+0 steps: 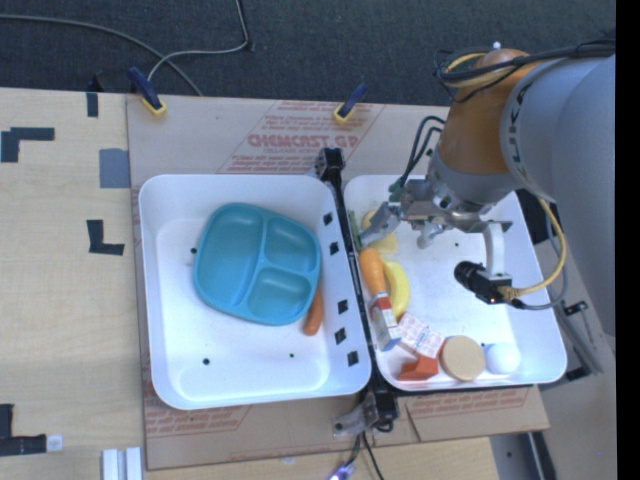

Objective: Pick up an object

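The arm reached in from the right and hung low over the right bin (540,363), its gripper (405,226) poised above the bin's upper left part, near the divider between the two bins. The fingers (375,226) appeared spread, one pointing toward the divider and the other (432,234) nearer the bin's middle, and nothing showed between them, so no object was held.

The pickable things crowded the right bin's left wall and front edge, probably because loose items slide and settle there: an orange carrot-like piece (371,269) lay along the wall, a yellow banana (398,286) just beside it, then a small red-and-white packet (418,338), a red piece (418,369), a tan round disc (462,358) and a white ball (502,358) along the front.

The left bin (160,298) carried a blue divided plate (256,263), tilted, with a second small carrot (314,313) touching its lower right rim.

The gripper's place suggested an approach toward the carrot-like piece or the banana; the wall close by could block one finger
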You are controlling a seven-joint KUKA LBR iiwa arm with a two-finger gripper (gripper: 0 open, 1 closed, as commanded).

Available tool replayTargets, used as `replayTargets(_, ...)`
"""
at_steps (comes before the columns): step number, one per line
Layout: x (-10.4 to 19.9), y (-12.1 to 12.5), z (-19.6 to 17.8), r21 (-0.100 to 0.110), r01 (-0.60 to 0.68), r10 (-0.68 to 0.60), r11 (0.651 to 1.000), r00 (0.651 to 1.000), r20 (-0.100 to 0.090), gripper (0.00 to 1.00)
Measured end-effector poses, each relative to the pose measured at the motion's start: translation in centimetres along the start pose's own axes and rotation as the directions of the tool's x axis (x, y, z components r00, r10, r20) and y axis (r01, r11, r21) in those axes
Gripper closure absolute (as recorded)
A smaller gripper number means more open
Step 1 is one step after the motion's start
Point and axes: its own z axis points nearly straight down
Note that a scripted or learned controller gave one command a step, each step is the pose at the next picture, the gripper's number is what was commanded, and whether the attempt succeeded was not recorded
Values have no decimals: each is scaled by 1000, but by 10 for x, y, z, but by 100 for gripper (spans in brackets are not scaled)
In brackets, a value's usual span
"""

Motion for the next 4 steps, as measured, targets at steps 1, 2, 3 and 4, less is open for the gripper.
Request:
replayTargets(1, -18, 43, 0, 0, 1, -1, 1000, 1000, 0, 0)
replayTargets(2, -44, 78, 98, -3, 1, -1, 1000, 1000, 1, 0)
replayTargets(3, -44, 78, 88, -2, 3, -3, 1000, 1000, 3, 100)
replayTargets(4, -43, 78, 89, -2, 3, -3, 1000, 1000, 3, 0)
